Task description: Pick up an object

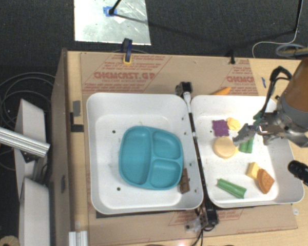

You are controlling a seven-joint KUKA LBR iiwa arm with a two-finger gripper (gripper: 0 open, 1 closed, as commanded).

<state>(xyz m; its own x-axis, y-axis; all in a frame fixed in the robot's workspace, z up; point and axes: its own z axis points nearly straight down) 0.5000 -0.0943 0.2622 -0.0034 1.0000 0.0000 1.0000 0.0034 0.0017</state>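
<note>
My gripper (245, 136) reaches in from the right over the right bin (292, 196). It hangs just above a small green piece (247, 146), which pokes out beneath it. To its left lie a pale yellow round piece (225, 148), a purple piece (220, 127) and a small yellow piece (233, 123). Nearer the front are a long green piece (231, 187), a yellow wedge (253, 169) and an orange-brown piece (265, 181). I cannot see whether the green piece is held.
The left bin (100, 137) holds a teal divided plate (150, 158) and a small brown piece (185, 181) by the dividing wall. An orange piece (222, 91) lies on the cardboard behind the right bin. Cables run at the far right.
</note>
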